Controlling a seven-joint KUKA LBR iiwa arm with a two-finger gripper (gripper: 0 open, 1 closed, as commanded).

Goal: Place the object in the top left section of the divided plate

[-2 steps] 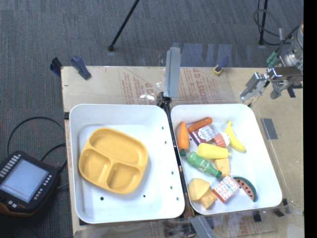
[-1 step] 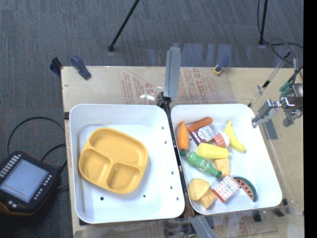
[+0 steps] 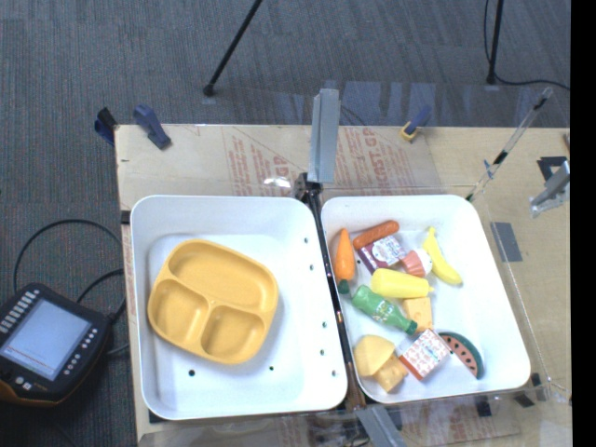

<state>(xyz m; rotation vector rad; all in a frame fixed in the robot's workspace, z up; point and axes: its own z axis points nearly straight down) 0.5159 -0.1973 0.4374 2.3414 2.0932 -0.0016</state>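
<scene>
A yellow divided plate [image 3: 214, 301] lies in the left white bin [image 3: 279, 385], a little left of its middle. It has one wide section along its upper side and two smaller ones below, and all three look bare. The right white bin [image 3: 498, 329] holds several toy foods: a carrot [image 3: 345, 254], a sausage [image 3: 375, 233], a banana [image 3: 444, 257], a yellow corn cob [image 3: 400, 283], a green bottle [image 3: 383, 308], a watermelon slice [image 3: 463, 352], a red and white carton [image 3: 426, 354] and a yellow lump [image 3: 374, 354].
A grey upright post [image 3: 324, 138] stands behind the seam between the bins. Blue clamps [image 3: 151, 125] sit at the bench's back edge. A control pendant [image 3: 47, 343] lies off the bench at the lower left. Tripod legs [image 3: 237, 35] cross the floor behind.
</scene>
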